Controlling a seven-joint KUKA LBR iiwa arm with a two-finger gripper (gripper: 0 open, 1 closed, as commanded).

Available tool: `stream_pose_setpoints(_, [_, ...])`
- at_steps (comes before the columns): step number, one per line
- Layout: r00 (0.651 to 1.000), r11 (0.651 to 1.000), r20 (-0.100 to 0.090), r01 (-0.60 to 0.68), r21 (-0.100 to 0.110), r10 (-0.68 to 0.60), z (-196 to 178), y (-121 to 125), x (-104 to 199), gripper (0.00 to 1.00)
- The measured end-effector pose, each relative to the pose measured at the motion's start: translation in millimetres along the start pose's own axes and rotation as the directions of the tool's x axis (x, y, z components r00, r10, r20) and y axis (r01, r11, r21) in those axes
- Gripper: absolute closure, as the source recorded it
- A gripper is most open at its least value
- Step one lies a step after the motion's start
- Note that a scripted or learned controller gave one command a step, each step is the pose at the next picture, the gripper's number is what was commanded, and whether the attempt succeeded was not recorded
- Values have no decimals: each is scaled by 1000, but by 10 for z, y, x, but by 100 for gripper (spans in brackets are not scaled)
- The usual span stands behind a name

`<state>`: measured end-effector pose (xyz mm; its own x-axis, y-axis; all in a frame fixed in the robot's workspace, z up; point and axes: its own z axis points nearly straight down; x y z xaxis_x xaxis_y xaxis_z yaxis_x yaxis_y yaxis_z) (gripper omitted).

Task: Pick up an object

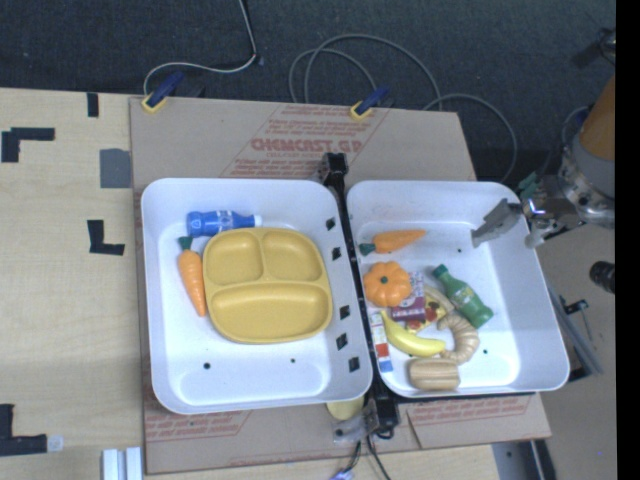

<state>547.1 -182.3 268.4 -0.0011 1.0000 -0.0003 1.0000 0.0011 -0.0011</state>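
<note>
Hovering over the right bin's (500,268) far right rim, the claw (512,220) has its two fingers spread apart with nothing between them.

Landmark: the black divider (345,268) where the two white bins meet on the tabletop (60,268). Just right of it lie a carrot (395,240), a small orange pumpkin (387,283), a banana (412,341) and a tan bread roll (433,374); farther right of it, a green bottle (463,295) lies tilted, near the claw but apart from it. Left of the divider, in the left bin (165,368), sits a yellow sectioned plate (268,284), with a second carrot (192,280) beside its far edge and a blue bottle (220,221) behind it.
</note>
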Motion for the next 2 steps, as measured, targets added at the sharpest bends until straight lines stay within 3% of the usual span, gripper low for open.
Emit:
stream_pose_setpoints(1, [1000, 1000, -3, 0, 12, 0, 1610, -248, 181, 0])
stream_pose_setpoints(2, [1000, 1000, 0, 1, -13, -1, 1789, 219, 173, 0])
